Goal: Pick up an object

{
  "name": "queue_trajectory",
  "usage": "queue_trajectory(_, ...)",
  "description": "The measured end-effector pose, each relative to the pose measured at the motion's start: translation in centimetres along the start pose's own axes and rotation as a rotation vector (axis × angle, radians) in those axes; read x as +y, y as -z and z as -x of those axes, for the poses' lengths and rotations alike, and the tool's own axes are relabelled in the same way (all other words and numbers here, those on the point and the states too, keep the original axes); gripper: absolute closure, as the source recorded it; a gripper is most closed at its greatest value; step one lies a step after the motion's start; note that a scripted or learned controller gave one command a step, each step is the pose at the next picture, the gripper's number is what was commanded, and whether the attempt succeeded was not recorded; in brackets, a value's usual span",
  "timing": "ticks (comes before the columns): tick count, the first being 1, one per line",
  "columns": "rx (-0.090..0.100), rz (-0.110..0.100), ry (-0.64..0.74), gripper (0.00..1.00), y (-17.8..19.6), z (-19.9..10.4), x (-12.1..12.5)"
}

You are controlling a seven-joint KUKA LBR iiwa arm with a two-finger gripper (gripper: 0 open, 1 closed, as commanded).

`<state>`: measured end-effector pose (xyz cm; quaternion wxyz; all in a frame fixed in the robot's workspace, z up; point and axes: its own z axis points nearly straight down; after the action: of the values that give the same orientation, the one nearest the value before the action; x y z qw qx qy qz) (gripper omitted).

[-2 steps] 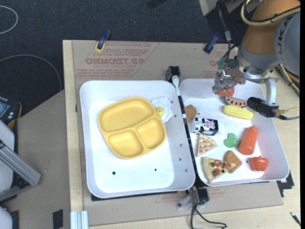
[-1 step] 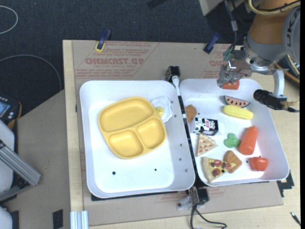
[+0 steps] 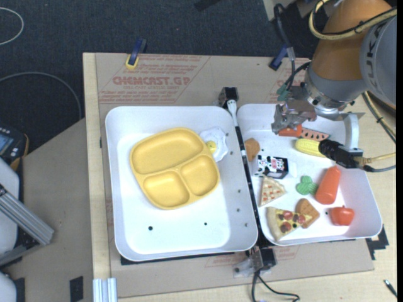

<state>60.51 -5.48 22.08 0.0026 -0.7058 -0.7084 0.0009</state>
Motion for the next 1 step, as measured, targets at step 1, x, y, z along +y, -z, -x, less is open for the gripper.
queue_trajectory(1, 0.001, 0.002, 0.001, 1.0, 1.05, -4.67, -2.68)
